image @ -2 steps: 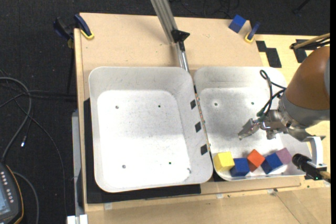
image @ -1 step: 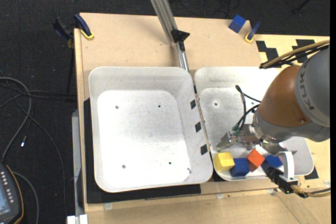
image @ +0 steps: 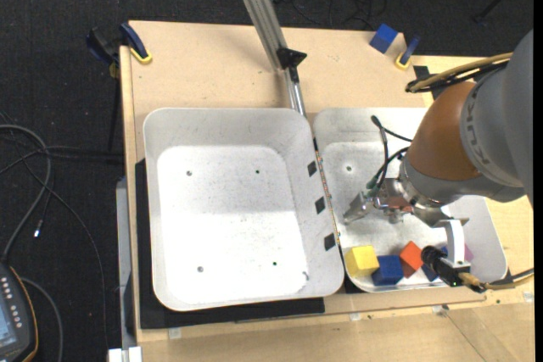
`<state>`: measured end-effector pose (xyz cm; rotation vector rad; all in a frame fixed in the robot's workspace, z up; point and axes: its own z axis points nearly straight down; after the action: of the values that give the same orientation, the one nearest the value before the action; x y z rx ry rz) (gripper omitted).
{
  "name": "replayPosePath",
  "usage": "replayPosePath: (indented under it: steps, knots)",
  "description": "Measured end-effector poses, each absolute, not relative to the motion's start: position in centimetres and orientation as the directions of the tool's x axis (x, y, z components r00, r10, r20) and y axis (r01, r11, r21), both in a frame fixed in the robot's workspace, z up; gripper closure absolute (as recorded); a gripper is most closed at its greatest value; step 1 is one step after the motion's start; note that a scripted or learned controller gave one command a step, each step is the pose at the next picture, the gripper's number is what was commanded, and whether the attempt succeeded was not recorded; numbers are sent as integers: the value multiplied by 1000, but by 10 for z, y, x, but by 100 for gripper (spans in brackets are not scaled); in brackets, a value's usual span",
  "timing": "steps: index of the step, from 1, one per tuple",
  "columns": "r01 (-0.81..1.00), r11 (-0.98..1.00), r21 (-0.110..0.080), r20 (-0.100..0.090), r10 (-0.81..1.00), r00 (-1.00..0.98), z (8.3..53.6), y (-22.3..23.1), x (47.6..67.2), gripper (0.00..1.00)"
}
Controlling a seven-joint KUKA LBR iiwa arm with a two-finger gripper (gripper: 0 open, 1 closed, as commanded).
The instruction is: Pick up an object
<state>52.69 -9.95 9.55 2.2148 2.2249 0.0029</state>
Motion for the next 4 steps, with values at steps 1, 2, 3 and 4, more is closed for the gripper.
replayPosePath:
  steps: [1, 2, 3, 4]
  knots:
    - [1000, -4, 1, -1, 1000, 4, 96, -140, 513, 0]
    - [1000, 4, 1, 0, 1000, -4, 96, -100, 489, 0]
    - [1000, 4, 3, -1, 1000, -4, 96, -104, 527, 0]
    - [1000, -4, 0, 0, 1000, 4, 96, -138, 509, 0]
